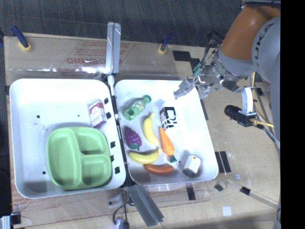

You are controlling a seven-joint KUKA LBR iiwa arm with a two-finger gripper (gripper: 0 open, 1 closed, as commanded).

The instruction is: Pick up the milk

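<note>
The milk [167, 117] is a small carton with black and white patches, lying in the upper middle of the right bin [206, 137] between a banana and the bin's right wall. My gripper [192, 88] hangs over the bin's upper right corner, above and to the right of the milk and apart from it. Its fingers [180, 91] are spread open and hold nothing.
Around the milk lie a green bottle [137, 106], two bananas [150, 129], a carrot [167, 141], purple grapes [133, 136], a sausage [159, 168] and a can [192, 164]. The left bin [28, 104] holds a green divided plate [80, 157] and a red carton [97, 113].
</note>
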